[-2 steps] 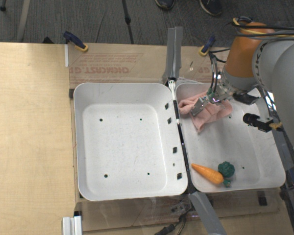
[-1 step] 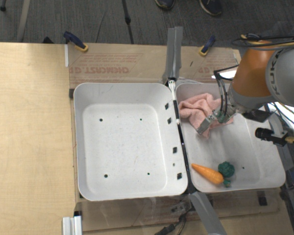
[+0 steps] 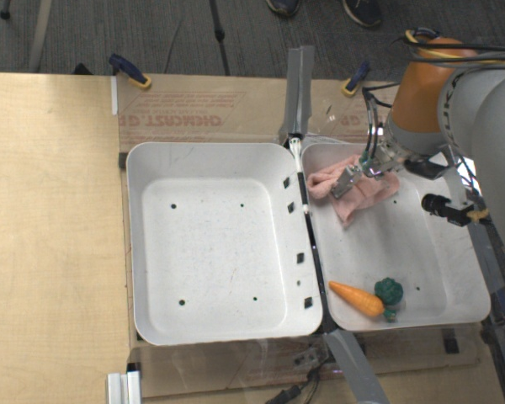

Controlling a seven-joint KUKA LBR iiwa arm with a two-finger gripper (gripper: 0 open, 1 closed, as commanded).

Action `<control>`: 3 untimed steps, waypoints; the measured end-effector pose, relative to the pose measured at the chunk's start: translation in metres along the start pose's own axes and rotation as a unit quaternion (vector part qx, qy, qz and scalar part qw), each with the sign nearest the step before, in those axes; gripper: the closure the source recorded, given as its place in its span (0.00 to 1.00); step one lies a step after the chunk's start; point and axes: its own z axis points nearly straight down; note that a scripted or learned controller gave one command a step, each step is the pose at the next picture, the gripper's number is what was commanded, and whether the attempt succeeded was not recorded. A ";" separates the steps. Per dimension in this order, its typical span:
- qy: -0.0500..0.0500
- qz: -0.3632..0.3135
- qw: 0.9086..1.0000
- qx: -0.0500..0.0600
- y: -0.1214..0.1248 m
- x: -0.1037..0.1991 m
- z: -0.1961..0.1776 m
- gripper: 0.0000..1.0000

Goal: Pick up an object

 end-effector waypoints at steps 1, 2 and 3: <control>-0.001 -0.025 1.000 -0.002 -0.082 0.044 0.000 0.00; 0.002 -0.060 0.998 0.004 0.001 0.008 0.001 0.00; -0.001 -0.066 0.998 -0.002 -0.089 0.045 0.000 0.00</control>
